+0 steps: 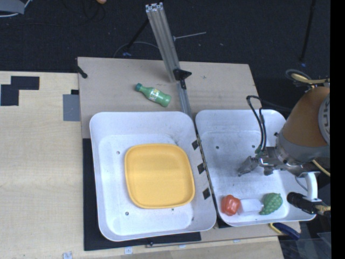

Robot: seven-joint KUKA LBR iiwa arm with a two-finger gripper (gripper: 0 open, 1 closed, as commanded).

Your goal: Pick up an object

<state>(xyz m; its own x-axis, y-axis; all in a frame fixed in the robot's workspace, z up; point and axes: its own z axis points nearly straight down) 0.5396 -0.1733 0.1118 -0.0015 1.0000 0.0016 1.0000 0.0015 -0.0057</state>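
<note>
Grey arm [302,150] with orange band, looping black cable [261,124], small metallic pincer [242,170].

Plate [159,175] in left bin [105,128] — bottle [153,94] behind

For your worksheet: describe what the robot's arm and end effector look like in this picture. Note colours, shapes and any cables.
The arm is bulky and rounded, with a wide orange band and grey casing beside it at the right. A black cable loops up from the wrist in a thin arc. The end effector is a small grey metal piece ending in thin dark fingers. No markings are readable.
</note>
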